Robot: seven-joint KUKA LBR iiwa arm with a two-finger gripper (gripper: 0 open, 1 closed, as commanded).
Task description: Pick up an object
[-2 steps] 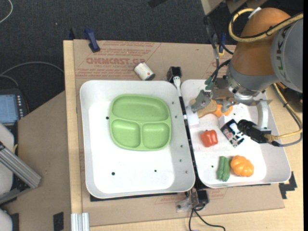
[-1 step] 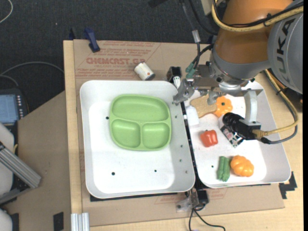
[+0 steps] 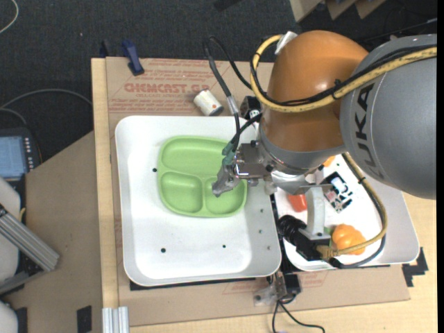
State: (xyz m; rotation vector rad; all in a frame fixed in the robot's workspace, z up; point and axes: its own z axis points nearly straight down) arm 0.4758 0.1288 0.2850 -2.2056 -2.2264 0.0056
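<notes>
The arm (image 3: 388, 116) reached in from 3 o'clock, and its jaws hung low over the left bin (image 3: 132, 207), at the 4 o'clock rim of a green divided plate (image 3: 184, 161). Whether the jaws were open or closed could not be told, and nothing showed between them. The plate lay toward 12 o'clock in that bin. In the right bin (image 3: 395, 220), an orange object (image 3: 347, 238) lay at 6 o'clock, with a small red piece (image 3: 297, 202) at its 10 o'clock. A white cylinder (image 3: 207, 103) lay on the desk (image 3: 159, 82) just past the left bin's 12 o'clock rim.
</notes>
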